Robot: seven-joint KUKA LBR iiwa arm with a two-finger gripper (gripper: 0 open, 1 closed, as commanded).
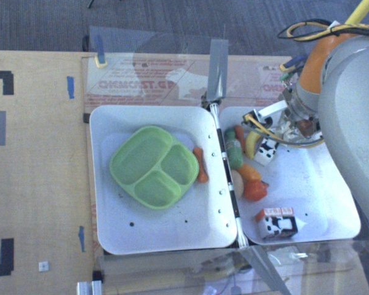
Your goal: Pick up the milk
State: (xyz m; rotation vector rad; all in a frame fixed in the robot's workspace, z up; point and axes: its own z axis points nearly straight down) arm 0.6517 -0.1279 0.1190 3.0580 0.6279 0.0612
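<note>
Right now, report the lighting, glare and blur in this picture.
Camera view: even, soft lighting with faint shadows; pale glare on the clear panel behind the bins; the arm looms large and soft at right; the milk carton is readable, and the green plate is sharp.

The wooden bench (pixel 37 183) bears two white bins, left (pixel 104 226) and right (pixel 338 220), side by side.

One fixed camera looks down aslant on both bins (pixel 104 183).
</note>
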